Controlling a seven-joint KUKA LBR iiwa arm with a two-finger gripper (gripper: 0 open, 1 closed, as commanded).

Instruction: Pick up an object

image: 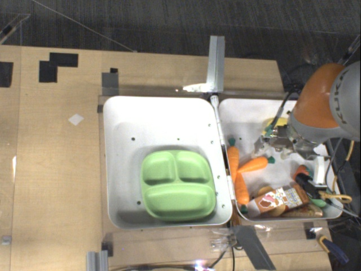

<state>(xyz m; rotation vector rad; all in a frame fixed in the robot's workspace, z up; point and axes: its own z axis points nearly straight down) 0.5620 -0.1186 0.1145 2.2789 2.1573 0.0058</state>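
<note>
A wooden bench (51, 168) is seen from above, w/ two shallow white bins set side by side on it. The L bin (130, 123) is taken up mostly by a green plate (177, 183), divided into 3 compartments and laid flat toward the near edge. The R bin (242, 117) is reached into by the arm (321, 106), grey w/ an orange band, from the view's right.

In the R bin's near corner a snack packet (279, 199) is laid flat, brown and white w/ red print. Three carrots are found nearby. The wall carrot (232, 157) is lined up along the bin's left wall. The lower carrot (241, 189) is placed below it, approx. end to end, beside the packet. The slanted carrot (252, 164) is angled across the bin's middle, green end toward the arm.

The gripper (271, 143) is positioned over the bin's middle, just above the slanted carrot's green end. Whether contact is made can't be told, nor whether the gripper is spread or closed. Nothing is seen held in it; all objects are seen lying in the bins.
</note>
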